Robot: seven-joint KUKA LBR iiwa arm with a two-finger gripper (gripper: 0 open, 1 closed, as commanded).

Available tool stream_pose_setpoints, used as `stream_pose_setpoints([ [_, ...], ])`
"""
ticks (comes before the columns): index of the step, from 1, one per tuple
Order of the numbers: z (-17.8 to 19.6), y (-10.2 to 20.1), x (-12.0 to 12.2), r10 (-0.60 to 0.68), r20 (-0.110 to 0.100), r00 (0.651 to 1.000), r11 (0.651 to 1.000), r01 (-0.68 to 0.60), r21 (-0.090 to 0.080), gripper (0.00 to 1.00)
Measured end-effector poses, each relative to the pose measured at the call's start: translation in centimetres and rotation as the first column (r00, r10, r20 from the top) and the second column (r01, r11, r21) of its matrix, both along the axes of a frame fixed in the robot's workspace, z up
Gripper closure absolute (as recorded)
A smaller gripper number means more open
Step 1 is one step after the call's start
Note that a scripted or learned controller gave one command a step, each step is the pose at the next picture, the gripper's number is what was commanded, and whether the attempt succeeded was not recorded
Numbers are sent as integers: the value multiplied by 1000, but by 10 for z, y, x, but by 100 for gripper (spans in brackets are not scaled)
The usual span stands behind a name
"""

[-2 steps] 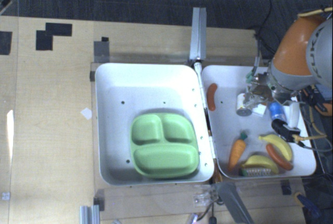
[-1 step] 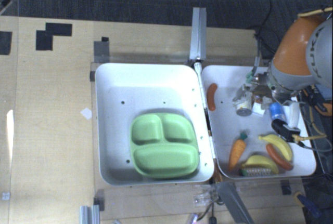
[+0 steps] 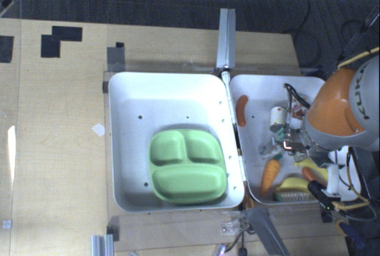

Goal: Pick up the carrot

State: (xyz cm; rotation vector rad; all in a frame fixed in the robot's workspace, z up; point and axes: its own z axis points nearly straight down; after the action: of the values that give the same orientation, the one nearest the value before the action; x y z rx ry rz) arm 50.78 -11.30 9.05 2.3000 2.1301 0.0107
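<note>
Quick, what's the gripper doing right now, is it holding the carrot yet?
Gripper: low in the right bin, just above the carrot; open or closed cannot be told. No carrot seen between its fingers.

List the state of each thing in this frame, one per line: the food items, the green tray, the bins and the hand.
carrot: lying in the right bin, not lifted
hand: low over the right bin, just above the carrot; grip unclear
sausage: lying by the right bin's left wall
banana: lying near the right bin's front edge
green tray: flat in the left bin
left bin: holds the tray
right bin: holds the food
</note>
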Motion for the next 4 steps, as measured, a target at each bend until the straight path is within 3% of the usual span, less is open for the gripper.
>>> stream_pose_setpoints([
  [1,12,2,3,3,8,1000,1000,-3,1,100],
  [2,95,58,5,346,-3,938,938,-346,-2,100],
  [3,211,8,29,235,-2,972,972,-235,-3,100],
  [4,211,9,29,236,-3,972,972,-236,-3,0],
])
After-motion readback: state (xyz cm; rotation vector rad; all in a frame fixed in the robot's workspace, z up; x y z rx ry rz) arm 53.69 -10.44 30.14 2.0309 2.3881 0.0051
